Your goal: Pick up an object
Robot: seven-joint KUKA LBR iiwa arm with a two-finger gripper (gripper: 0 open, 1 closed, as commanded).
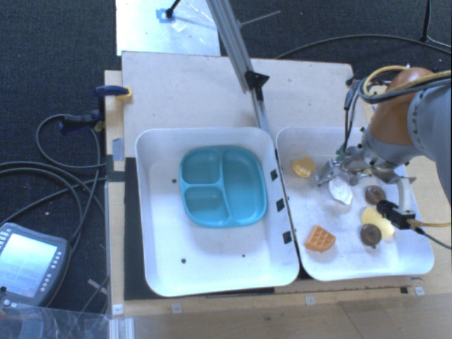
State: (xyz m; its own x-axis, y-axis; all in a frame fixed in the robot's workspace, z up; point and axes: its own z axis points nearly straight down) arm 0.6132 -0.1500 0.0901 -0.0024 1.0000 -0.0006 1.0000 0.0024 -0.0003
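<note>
**Ana:** White plastic, that little lump (340,192) in the right bin (424,260). Is that the one to grab?

**Ben:** I think so. It lies just under the gripper (332,173), closer to it than any other thing there.

**Ana:** How should it be done well?

**Ben:** Come straight down over the lump, one finger on each side, then squeeze and lift slowly. The lump looks thin and floppy, so it could slip out.

**Ana:** Are the fingers apart or together?

**Ben:** I cannot tell. They are too small and shiny. Nothing shows between them.

**Ana:** What else is near the lump?

**Ben:** A yellow cookie (304,167) on its far side, toward the blue plate (222,186). An orange waffle (320,239) lies below the lump. Two brown round bits (375,193) and a pale yellow piece (378,221) lie on its other side.

**Ana:** And the arm (417,119)?

**Ben:** It reaches in over the right bin, bent down at the wrist, low over the lump.
</note>
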